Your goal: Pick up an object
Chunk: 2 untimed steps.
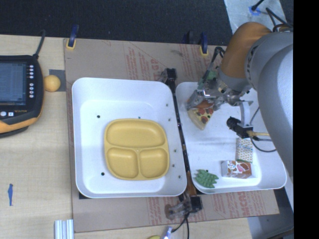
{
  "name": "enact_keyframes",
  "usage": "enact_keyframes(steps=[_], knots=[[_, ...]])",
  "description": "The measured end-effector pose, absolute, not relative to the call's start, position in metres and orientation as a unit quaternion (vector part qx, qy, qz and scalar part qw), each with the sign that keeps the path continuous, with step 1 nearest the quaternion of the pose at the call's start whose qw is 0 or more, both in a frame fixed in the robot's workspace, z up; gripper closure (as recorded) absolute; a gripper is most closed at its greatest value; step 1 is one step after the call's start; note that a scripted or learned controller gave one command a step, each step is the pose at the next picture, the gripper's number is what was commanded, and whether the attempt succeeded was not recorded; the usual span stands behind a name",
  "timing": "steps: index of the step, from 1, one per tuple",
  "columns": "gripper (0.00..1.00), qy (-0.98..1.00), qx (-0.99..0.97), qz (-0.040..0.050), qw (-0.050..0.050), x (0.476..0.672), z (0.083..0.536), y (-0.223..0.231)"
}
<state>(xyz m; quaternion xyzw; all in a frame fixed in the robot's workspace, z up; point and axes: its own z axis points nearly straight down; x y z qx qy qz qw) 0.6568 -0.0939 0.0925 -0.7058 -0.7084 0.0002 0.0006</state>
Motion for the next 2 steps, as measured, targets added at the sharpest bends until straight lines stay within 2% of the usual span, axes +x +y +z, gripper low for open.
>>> enact_keyframes(steps=[1,2], knots=[[0.0,-0.708,-0.706,0.0003,0.0,0.657,0.092,-0.112],[0.0,-0.708,-0.706,0.0006,0.001,0.657,0.092,-0.094]])
